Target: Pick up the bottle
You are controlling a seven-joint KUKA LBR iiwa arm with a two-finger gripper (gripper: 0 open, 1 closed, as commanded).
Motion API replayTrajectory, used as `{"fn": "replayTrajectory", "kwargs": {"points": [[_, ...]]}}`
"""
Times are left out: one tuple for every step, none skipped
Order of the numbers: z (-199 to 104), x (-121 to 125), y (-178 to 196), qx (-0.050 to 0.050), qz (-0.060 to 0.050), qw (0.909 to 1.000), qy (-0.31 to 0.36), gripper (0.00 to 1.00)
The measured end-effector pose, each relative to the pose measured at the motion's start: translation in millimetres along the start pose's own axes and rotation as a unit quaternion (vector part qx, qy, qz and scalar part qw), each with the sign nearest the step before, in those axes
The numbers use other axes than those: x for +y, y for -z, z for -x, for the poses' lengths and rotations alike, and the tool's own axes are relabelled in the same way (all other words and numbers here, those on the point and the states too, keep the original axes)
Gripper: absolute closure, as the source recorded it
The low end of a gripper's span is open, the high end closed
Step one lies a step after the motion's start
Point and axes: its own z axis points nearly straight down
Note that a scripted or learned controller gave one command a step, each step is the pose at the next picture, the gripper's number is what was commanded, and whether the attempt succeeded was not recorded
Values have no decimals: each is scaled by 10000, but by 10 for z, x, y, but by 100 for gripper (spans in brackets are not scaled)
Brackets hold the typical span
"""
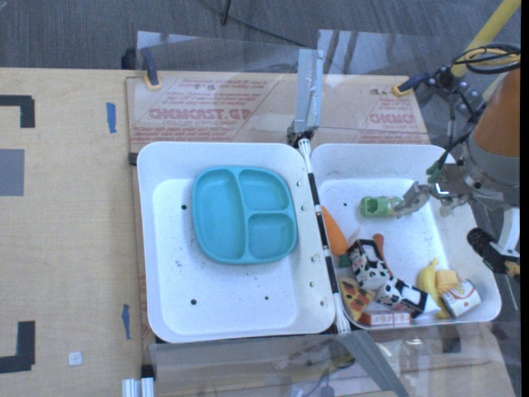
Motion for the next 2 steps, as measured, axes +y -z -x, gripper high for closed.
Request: {"fn": "replayTrajectory", "kwargs": {"points": [[-4, 406, -209, -15, 23, 9996, 292, 0], [-42, 678, -929, -7, 12, 9961, 888, 0]]}}
